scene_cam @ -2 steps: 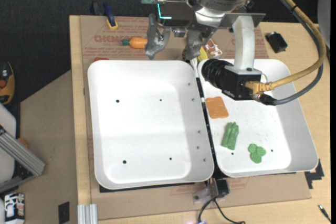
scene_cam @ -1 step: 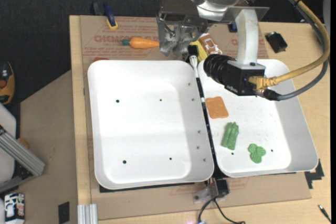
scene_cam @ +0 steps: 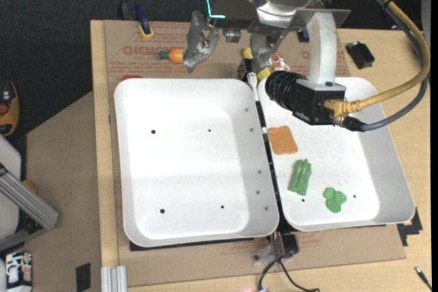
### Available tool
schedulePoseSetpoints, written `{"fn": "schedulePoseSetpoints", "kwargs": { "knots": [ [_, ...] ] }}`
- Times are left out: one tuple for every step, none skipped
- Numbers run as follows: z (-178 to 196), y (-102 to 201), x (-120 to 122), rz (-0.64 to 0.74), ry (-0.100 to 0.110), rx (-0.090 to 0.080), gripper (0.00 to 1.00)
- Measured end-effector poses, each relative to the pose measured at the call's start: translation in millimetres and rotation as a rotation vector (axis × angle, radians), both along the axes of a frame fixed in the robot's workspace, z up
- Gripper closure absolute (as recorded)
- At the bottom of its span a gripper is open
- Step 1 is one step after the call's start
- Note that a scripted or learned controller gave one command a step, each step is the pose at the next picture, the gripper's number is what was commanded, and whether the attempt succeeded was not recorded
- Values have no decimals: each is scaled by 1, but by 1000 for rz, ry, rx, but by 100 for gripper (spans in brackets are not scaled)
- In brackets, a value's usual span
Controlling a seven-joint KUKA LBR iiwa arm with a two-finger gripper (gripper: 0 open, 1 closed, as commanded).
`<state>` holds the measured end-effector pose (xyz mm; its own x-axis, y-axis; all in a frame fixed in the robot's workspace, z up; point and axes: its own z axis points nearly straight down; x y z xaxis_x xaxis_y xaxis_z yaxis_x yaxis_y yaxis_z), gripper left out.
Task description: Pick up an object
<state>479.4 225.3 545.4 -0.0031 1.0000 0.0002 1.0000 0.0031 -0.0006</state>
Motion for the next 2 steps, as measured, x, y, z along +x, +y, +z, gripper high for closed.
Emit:
{"fn": "schedulePoseSetpoints", "kwargs": {
  "knots": [
    [11, 1, 0, 1, -3, 2, 100],
    [10, 1, 0, 1, -2, 1, 0]
  ]
}}
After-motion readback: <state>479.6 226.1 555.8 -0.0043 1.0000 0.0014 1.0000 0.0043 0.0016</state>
